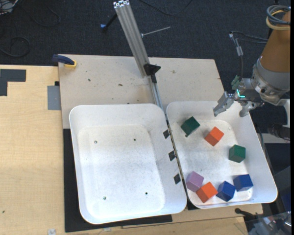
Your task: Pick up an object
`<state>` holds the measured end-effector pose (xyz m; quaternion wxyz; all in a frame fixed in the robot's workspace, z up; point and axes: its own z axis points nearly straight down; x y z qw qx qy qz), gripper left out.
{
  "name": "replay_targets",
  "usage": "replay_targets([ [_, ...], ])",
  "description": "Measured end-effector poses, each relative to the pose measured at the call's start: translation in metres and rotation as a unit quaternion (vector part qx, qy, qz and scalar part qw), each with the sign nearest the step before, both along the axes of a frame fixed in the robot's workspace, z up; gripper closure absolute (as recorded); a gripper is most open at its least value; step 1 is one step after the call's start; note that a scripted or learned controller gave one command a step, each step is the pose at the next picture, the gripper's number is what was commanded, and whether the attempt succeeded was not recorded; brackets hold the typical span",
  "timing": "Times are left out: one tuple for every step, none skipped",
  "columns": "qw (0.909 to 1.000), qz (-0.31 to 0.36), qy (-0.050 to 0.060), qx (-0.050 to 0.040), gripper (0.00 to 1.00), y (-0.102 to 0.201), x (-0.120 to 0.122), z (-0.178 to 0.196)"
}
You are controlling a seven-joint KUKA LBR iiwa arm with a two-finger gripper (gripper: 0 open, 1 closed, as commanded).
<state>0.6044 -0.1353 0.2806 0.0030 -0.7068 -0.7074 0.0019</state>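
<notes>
Hovering over the right bin's (264, 180) far edge, the hand (232, 106) has its fingers apart, gripping nothing. Seven cubes lie inside, the nearest an orange cube (214, 136).

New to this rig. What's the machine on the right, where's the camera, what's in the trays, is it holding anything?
One fixed camera looks down at a slant on a bench with two shallow white bins. The arm, grey with an orange band, reaches in from the right; its gripper has two fingers, spread apart with nothing between them, above the right bin's far edge. That bin holds seven small blocks: two green, two orange, two blue, one purple. The nearest is the orange block. The left bin sits beside it.
</notes>
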Motion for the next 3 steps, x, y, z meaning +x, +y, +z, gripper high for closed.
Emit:
replay_targets([
  [1.0,0.0,-0.002,-0.0004,0.0,0.0,0.001,0.002],
  [1.0,0.0,0.0,0.0,0.0,0.005,-0.004,-0.044],
  [1.0,-0.001,0.001,0.0001,0.0,0.005,-0.002,-0.108],
])
